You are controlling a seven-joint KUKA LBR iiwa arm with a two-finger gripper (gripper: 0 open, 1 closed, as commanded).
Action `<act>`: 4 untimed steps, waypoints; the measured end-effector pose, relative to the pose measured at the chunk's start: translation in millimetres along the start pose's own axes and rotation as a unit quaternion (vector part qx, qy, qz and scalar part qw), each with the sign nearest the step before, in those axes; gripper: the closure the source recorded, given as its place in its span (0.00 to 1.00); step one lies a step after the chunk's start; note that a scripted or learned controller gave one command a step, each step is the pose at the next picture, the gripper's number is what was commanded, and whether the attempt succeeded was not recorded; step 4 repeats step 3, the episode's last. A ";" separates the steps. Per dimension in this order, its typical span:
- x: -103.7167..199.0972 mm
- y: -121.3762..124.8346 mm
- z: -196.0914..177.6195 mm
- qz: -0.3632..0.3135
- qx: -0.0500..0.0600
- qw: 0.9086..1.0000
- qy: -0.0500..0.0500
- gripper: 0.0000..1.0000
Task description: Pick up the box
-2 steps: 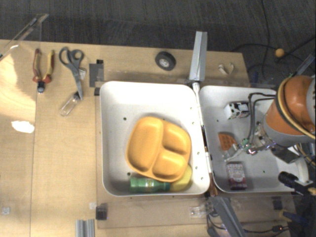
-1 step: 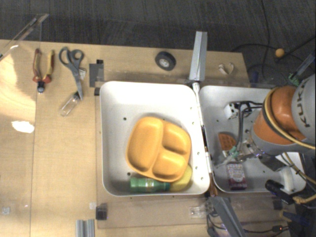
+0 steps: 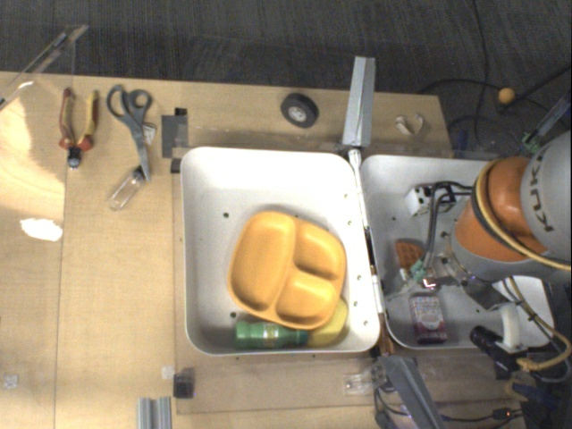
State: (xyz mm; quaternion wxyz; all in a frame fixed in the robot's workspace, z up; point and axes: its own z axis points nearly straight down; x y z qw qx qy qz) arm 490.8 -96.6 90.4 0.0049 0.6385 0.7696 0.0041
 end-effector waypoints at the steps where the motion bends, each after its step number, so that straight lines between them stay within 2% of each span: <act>1: 6.1 4.0 0.0 0.109 -0.005 0.994 -0.002 0.00; 2: 1.2 2.9 0.0 0.146 -0.004 0.989 -0.001 0.00; 3: -14.2 82.2 2.3 0.132 -0.001 0.991 -0.002 0.00; 4: -14.2 82.2 2.3 0.132 -0.001 0.991 -0.002 0.00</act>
